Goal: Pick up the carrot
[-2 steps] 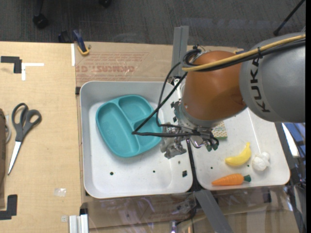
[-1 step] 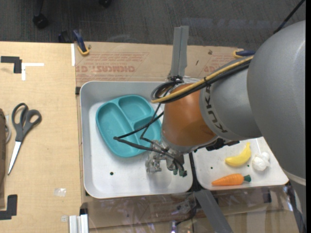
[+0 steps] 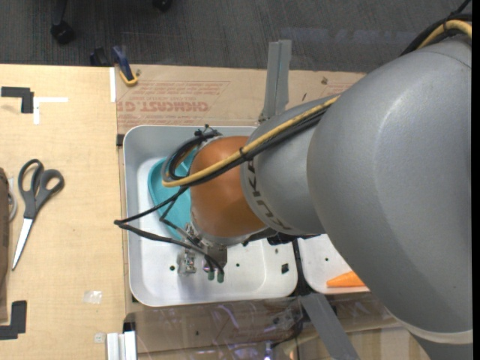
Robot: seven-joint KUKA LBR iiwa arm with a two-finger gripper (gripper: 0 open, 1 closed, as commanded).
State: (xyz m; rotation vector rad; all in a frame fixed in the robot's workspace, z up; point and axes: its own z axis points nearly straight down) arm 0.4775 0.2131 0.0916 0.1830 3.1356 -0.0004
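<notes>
Looming grey, my arm (image 3: pixel 375 171) hangs over the bins; gripper (image 3: pixel 201 265) state unclear; carrot (image 3: pixel 346 280) at four o'clock, ungrasped.

Red printed letters are showing on the brown cardboard sheet (image 3: pixel 180 100) lying at the far side of the left bin (image 3: pixel 135 223); they are upside down and mirrored, not readable surely.

A lab: wooden bench (image 3: pixel 67 276), robot arm (image 3: pixel 390 186), office-chair casters (image 3: pixel 61 30).
</notes>
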